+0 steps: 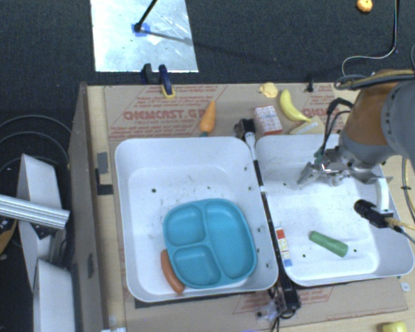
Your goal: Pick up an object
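Observation:
My gripper hangs low over the far part of the right bin, at the end of the grey arm with the orange band. A green pickle-shaped object lies on that bin's floor near its front, well apart from the gripper. In the left bin sits a blue divided plate, and an orange sausage lies against the plate's front left edge.
Behind the bins on the cardboard lie a carrot, a small printed box, a banana and a pale yellow piece. A small orange ball rests on the dark floor at the far right.

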{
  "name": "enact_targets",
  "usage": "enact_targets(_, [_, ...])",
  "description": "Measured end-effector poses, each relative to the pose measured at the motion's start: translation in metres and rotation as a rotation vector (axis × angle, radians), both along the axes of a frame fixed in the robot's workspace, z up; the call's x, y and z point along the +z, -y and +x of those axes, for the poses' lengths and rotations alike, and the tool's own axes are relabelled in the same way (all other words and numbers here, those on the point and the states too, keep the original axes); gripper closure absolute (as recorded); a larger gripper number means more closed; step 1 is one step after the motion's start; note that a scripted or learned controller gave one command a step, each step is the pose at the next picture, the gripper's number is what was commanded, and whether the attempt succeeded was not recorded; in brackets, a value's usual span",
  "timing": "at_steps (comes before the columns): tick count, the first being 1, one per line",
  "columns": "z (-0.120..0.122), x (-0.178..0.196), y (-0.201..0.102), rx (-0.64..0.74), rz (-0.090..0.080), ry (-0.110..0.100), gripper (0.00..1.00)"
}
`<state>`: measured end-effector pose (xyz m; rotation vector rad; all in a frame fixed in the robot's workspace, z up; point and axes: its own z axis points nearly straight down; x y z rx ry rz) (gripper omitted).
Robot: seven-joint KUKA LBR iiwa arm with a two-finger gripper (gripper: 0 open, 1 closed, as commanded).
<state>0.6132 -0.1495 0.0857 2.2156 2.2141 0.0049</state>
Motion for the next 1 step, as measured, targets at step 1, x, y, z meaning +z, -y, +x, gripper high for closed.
enact_targets(1, [-0.0943, -0.002, 0.0189, -0.004, 0.005, -0.016, 0.0])
